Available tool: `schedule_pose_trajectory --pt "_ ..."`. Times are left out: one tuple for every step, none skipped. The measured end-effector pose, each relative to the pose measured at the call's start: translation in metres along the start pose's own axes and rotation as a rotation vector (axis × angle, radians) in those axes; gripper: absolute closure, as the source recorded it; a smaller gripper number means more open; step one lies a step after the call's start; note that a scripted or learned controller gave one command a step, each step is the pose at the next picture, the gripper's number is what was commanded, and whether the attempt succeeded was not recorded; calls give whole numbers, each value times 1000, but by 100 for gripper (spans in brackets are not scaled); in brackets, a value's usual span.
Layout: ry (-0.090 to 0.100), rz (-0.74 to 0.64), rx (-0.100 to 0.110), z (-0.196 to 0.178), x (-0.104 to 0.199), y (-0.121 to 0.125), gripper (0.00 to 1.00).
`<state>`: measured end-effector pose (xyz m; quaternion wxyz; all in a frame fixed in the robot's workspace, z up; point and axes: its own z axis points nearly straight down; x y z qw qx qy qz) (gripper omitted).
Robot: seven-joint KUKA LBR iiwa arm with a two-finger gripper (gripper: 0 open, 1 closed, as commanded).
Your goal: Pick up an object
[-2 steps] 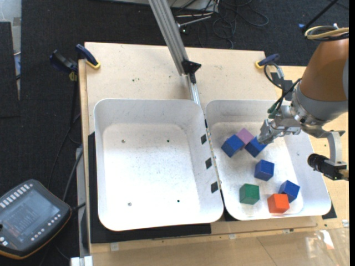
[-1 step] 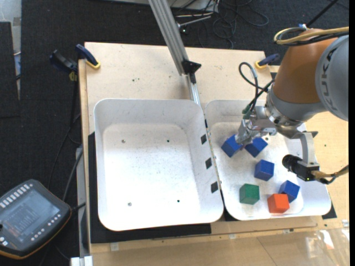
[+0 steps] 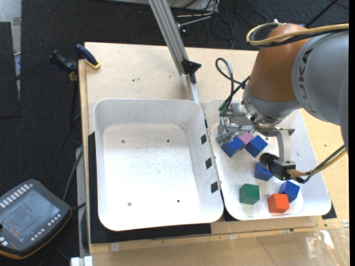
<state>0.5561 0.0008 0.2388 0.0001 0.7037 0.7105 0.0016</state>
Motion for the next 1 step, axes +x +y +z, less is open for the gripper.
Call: schedule_pose_trajectory --pt "0 0 2 -2 64 -1 100"
